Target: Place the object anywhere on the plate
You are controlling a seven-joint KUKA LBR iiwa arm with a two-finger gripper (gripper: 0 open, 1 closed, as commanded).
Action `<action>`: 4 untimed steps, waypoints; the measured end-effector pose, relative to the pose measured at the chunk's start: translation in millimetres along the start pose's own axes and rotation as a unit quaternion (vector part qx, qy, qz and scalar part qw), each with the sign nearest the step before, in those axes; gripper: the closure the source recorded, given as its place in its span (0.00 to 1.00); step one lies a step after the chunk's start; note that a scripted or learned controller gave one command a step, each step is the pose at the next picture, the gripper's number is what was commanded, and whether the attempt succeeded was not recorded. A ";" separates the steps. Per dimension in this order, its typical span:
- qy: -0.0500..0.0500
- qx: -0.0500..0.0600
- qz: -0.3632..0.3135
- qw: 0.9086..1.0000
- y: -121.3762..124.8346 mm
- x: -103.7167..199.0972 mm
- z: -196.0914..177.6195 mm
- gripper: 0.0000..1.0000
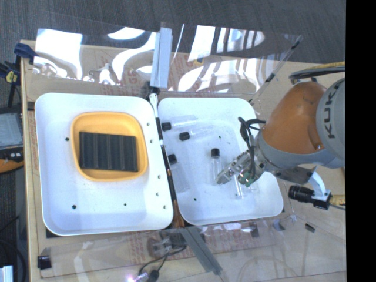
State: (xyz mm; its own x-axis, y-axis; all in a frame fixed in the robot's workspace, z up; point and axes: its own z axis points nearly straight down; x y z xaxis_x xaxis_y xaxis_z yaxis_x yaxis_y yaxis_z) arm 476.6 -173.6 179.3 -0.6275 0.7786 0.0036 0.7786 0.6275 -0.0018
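Observation:
A dark grey ribbed block [108, 151] lies flat in the middle of the yellow plate [108, 124], which sits in the left white bin [53, 204]. My gripper [232, 174] hangs low over the right white bin [200, 210], near its right side and far from the plate and the block. I see nothing held at its tip. The grey arm with its orange band [294, 122] comes in from the right above that bin.
Several small black pieces [184, 136] are scattered on the floor of the right bin, one [215, 153] just left of the gripper. A raised rim [160, 157] divides the two bins. Clear plastic panels [176, 57] stand behind the bins.

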 end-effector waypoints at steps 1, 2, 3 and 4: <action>0.000 0.000 0.000 1.000 -0.2 -0.1 -0.1 0.00; 0.001 0.001 -0.140 0.990 42.3 52.3 -10.9 0.00; -0.002 0.000 -0.140 0.990 78.5 96.5 -28.1 0.00; -0.003 -0.001 -0.313 0.950 122.2 134.6 -26.5 0.00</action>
State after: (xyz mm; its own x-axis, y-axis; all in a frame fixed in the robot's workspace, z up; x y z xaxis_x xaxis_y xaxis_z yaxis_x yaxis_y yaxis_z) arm 487.4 7.9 206.0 -0.9673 0.2534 -0.0014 0.2534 0.9673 0.0004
